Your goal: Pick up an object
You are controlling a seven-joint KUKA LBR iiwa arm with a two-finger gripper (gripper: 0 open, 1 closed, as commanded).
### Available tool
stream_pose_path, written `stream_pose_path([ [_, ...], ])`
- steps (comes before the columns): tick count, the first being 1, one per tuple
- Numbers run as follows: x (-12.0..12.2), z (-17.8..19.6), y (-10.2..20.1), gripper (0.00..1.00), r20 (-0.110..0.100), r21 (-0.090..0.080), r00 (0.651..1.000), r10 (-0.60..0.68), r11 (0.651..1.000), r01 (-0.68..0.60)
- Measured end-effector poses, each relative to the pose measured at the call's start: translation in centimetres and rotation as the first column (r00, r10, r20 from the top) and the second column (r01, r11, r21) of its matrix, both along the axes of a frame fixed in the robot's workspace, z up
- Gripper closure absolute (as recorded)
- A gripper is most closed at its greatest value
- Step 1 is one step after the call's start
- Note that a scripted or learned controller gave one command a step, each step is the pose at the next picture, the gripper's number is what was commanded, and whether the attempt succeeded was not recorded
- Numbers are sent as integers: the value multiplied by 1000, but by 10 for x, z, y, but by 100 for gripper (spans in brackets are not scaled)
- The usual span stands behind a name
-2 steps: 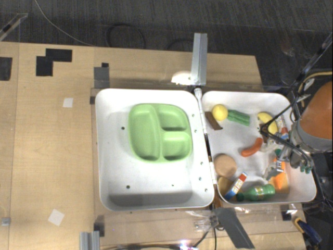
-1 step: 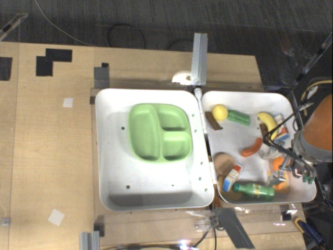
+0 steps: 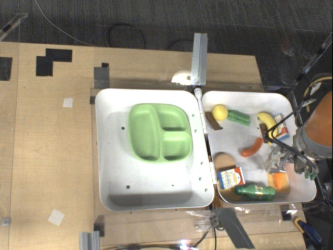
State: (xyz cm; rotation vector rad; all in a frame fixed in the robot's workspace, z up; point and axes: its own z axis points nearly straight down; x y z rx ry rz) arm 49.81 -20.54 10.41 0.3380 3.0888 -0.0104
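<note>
The two-finger gripper [image 3: 277, 163], its opening impossible to judge, was poised at five o'clock in the right white bin [image 3: 244, 97], evidently placed to take the small orange block [image 3: 279, 180] directly below it.

Left bin [image 3: 112, 155] has open floor around the green tray [image 3: 158, 132]; right bin [image 3: 244, 97] is crowded along its rim, with bare floor mid-left between lemon [image 3: 219, 112], sausage [image 3: 252, 147] and carton [image 3: 230, 178]
</note>
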Motion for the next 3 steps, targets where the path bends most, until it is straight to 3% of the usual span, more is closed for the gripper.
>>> stream_pose_path([
  [1, 0, 0, 0, 0, -1, 1, 1000, 1, 1000, -1],
  [3, -5, -13, 2, 0, -13, 3, 999, -36, 999, 37],
])
